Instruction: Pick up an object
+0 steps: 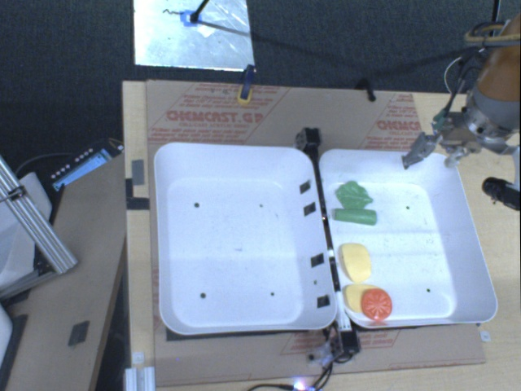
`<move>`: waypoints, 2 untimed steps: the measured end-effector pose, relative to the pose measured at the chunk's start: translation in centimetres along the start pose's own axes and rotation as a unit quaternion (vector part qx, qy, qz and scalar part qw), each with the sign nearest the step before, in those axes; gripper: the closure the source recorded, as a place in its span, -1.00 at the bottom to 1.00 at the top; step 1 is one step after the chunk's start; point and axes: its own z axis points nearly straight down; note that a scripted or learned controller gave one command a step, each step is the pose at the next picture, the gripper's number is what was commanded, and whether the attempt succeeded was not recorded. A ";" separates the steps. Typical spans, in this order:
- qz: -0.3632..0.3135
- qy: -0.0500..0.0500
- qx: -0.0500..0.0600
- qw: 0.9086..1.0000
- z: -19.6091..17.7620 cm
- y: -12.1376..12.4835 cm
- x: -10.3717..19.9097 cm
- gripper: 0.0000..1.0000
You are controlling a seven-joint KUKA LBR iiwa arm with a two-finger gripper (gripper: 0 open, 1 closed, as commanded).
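Two white bins: two green, two yellow pieces.

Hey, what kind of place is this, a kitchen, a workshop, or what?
Most likely a robotics lab test bench: a robot arm's gripper hangs over the right white bin, which holds toy-like items such as a green piece and a red one.

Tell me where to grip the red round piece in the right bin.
Grip the red round piece across its width, coming straight down. It lies flat, overlapping a yellow piece on its left and near the bin's front wall, so a side approach looks blocked.
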 end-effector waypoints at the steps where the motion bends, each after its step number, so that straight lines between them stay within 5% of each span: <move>1: -0.002 0.000 -0.002 1.000 -1.2 0.1 0.0 1.00; 2: -0.002 -0.003 -0.011 1.000 -18.3 2.3 1.5 1.00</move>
